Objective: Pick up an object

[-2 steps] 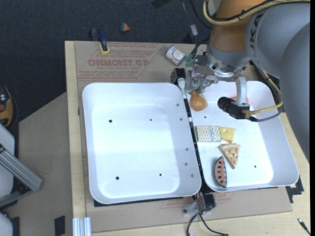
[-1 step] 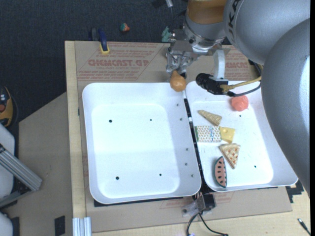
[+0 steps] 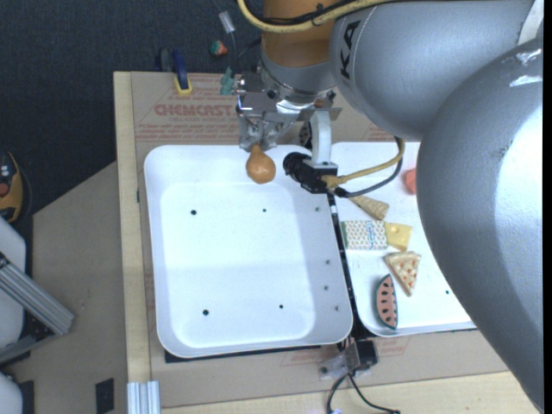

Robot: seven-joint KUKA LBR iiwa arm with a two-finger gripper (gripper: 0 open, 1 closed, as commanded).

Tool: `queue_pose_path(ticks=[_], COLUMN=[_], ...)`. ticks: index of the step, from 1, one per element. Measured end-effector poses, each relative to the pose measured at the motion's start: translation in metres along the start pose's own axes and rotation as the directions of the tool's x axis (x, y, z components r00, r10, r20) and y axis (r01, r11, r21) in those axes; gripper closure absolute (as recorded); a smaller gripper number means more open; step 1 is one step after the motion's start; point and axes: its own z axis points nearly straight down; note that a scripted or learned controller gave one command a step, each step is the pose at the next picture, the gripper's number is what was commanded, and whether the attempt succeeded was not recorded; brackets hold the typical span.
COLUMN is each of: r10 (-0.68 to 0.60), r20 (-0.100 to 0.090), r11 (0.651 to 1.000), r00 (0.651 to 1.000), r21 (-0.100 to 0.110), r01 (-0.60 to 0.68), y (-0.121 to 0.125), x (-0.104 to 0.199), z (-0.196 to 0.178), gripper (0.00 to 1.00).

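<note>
My gripper [image 3: 258, 141] hangs over the back edge of the left bin [image 3: 233, 266], under the arm's orange band. A small brown pear-shaped object [image 3: 260, 167] hangs right under it, its narrow top pinched between the fingers and its round body just above the bin's rear wall. The gripper is shut on it. The arm's large grey body covers the upper right of the view and part of the right bin [image 3: 418, 324].
The right bin holds a watermelon slice [image 3: 385, 302], a pizza slice [image 3: 404, 271], a yellow cheese wedge [image 3: 398, 235], a patterned flat block [image 3: 364, 234], a tan wedge [image 3: 372, 205] and a pink item [image 3: 410, 179] partly hidden by the arm. A black cable fitting [image 3: 304, 169] hangs beside the gripper.
</note>
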Motion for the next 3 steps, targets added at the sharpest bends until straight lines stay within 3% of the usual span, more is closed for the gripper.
queue_pose_path(ticks=[1,2,3], r10=[0.005,0.015,0.005], r20=[0.003,0.007,0.002], r11=[1.0,1.0,1.0], r00=[1.0,1.0,1.0], r21=[-0.005,-0.001,-0.005], r01=[-0.005,-0.015,-0.005], y=[0.023,0.024,0.034], x=[0.053,-0.003,0.053], z=[0.039,0.038,0.055], gripper=[1.0,1.0,1.0])
